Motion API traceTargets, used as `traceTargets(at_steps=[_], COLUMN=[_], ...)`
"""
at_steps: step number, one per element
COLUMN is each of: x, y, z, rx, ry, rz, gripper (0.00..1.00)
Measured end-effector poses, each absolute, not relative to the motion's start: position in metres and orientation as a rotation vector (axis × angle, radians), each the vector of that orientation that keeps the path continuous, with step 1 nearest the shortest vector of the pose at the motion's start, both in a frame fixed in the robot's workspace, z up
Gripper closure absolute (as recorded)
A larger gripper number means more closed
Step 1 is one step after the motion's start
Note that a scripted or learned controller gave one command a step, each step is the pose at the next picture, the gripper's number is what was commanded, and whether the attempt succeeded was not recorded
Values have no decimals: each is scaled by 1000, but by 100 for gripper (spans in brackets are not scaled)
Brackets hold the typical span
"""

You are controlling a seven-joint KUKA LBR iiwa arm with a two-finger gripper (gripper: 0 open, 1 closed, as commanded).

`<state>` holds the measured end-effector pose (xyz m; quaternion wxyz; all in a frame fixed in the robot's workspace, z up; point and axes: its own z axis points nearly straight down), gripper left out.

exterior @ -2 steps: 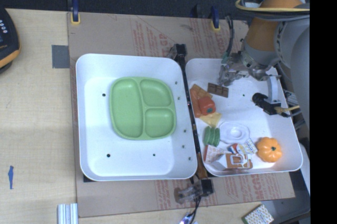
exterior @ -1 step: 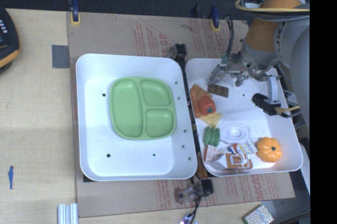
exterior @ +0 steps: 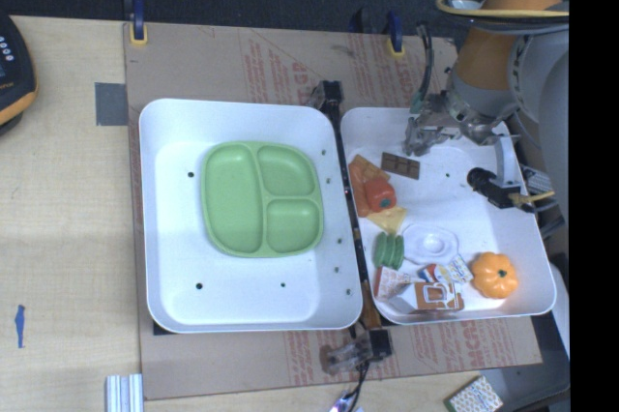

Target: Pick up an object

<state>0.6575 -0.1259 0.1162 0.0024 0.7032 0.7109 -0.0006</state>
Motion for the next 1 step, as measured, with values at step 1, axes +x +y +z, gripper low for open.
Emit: traceTargets(at_steps=[1], x=[657], y=[-126], z=[116], rx=[2206], ry=[2231], rz=[-3], gripper=[0])
